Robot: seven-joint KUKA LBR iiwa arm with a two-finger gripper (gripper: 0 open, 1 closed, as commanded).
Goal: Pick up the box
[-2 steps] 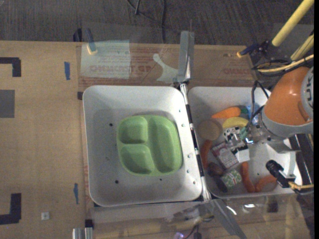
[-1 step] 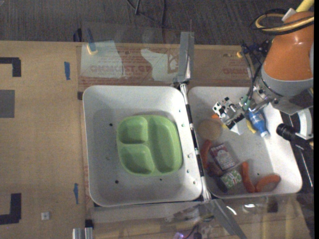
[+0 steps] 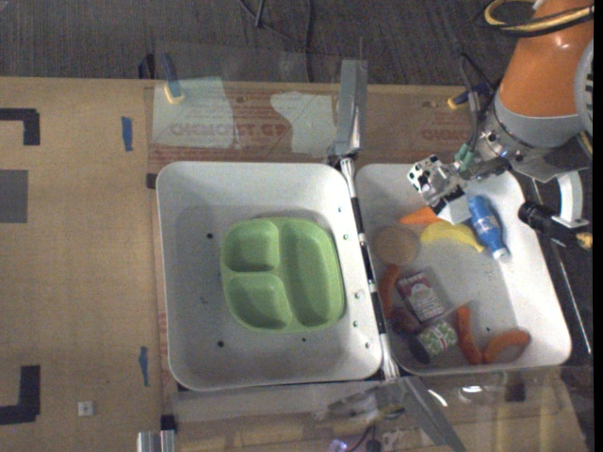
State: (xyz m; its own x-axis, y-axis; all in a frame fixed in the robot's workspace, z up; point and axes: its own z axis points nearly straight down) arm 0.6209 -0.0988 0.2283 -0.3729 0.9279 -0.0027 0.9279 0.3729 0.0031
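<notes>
Box [image 3: 423, 297] lies flat mid right bin [image 3: 551, 295], toward camera from tool [image 3: 431, 183]; tool hovers at far rim, finger state unclear.

Arm [image 3: 546, 73] cut off at right edge; pincer [image 3: 431, 179] too blurred to read finger state.
</notes>
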